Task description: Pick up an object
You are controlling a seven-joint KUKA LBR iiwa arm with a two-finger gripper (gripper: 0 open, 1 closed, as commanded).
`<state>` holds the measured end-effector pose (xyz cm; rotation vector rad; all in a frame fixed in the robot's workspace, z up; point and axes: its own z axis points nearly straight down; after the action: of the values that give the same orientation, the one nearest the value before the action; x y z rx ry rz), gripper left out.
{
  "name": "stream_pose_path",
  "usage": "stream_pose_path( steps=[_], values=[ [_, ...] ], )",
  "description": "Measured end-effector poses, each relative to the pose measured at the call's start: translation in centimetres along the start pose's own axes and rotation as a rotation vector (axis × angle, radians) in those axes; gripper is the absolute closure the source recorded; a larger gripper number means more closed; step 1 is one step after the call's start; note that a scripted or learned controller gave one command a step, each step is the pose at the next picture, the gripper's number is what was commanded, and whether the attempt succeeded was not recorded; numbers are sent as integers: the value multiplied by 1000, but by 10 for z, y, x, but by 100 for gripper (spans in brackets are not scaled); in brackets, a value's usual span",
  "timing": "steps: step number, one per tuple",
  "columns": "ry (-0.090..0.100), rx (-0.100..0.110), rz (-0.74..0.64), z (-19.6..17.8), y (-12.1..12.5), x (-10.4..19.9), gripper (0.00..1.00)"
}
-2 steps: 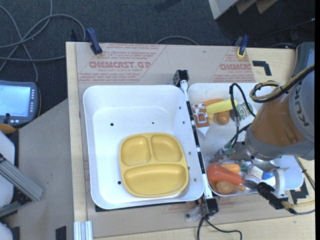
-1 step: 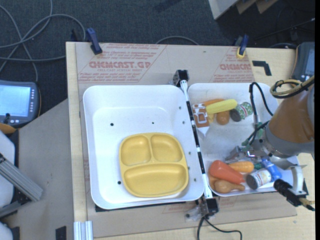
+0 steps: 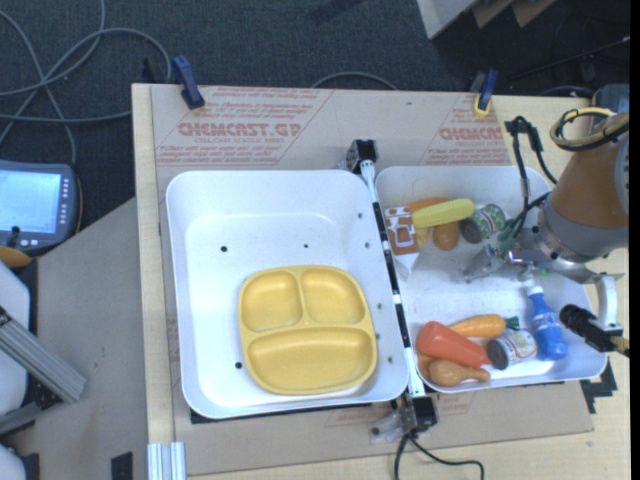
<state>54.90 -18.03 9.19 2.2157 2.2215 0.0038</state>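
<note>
Objects, e.g. orange plastic carrot [image 3: 452,344] & blue plastic bottle [image 3: 545,326], are lying unpicked at lower right; gripper [image 3: 487,265] is hovering mid-right, can't tell its state. Pick not done yet.

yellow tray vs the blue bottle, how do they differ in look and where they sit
The yellow tray is wide, flat and split into three compartments; the blue bottle is small and slim. The yellow tray lies alone in the left bin; the blue bottle lies among toy foods in the right bin. Both rest untouched.
</note>
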Motion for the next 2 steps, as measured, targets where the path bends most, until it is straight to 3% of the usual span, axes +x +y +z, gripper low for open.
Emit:
stream_pose_path(
  steps=[1,2],
  values=[
    [13,5,-1,7,-48,-15,0],
    [-3,-3,-2,7,39,-28,0]
  ],
)
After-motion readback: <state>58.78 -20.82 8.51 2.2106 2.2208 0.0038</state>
